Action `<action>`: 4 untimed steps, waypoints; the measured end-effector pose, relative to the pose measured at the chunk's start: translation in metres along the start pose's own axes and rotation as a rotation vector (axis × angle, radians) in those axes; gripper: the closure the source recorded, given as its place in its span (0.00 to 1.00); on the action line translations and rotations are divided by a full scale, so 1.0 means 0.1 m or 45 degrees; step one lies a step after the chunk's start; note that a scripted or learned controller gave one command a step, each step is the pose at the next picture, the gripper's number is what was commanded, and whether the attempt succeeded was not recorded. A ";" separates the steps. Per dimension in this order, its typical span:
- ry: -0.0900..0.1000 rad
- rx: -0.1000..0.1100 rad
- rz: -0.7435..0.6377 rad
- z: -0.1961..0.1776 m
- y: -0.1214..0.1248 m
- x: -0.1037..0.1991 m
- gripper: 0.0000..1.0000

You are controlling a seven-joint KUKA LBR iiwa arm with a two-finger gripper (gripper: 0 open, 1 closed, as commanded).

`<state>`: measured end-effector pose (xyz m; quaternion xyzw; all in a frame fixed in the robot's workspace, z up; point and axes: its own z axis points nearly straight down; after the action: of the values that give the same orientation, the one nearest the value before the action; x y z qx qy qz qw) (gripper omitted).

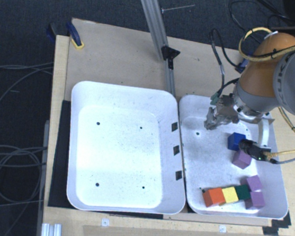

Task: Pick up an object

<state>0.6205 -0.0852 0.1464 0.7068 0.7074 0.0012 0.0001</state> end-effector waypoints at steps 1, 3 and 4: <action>-0.003 -0.008 0.001 -0.59 0.01 -0.09 1.00; 0.001 0.004 -0.005 -1.18 -0.16 0.33 1.00; 0.002 0.006 -0.008 -1.15 -0.36 0.92 1.00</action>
<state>0.5845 0.0069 0.2616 0.7047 0.7095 0.0000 -0.0019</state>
